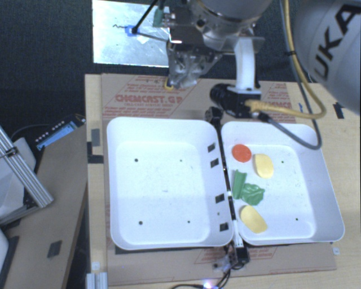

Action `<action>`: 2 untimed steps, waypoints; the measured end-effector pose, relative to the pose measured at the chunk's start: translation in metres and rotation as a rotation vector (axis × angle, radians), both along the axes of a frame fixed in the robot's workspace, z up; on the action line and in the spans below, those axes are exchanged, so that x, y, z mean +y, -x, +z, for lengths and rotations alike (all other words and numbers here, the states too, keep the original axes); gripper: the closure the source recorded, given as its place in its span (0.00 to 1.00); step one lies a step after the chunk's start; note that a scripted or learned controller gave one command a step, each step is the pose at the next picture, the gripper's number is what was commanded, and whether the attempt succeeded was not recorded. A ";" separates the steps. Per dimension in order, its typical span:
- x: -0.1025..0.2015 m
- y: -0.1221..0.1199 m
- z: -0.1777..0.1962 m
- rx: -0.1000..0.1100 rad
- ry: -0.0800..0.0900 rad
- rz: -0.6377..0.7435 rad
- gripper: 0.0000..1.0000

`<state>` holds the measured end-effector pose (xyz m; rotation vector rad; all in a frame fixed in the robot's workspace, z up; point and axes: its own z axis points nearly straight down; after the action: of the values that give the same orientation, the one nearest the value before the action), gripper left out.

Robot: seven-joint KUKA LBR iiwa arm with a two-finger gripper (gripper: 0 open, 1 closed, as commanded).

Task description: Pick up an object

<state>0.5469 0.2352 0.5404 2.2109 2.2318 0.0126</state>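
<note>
So, the grey robot arm (225,14) is hanging over the far edge of the bench (67,186), and its two-finger metal gripper (181,76) is sitting above the brown cardboard sheet (144,99) with red print, just beyond the back rim of the left bin. It's well apart from every object. Honestly I can't tell how the gripper is set from this angle, it's just a blurry metal cluster; nothing is showing between its tips as far as I can make out.

The 2 shallow white plastic bins are lying side by side, touching along a black hinged seam. The left white bin (163,186) is showing bare floor with a few dark dots.

The right white bin (304,186) is carrying all 4 objects, bunched toward its left side near the seam:
- a small flat orange-red round disc (241,153), sitting farthest back
- a pale yellow oval piece (263,166), just beside the disc on its right and slightly nearer
- a crumpled green leafy-looking piece (247,188), lying in the middle right next to the seam
- a second yellow oval piece (253,219), lying nearest the front rim, just beside the green one

A yellow cable (293,62) is looping down from the arm past a white post (245,65) behind the right bin.
</note>
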 end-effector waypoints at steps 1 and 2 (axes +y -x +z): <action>-0.002 -0.068 -0.006 0.003 0.006 -0.010 1.00; -0.031 -0.124 -0.006 0.002 0.006 -0.012 1.00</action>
<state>0.6708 0.2038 0.5345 2.2222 2.2160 0.0033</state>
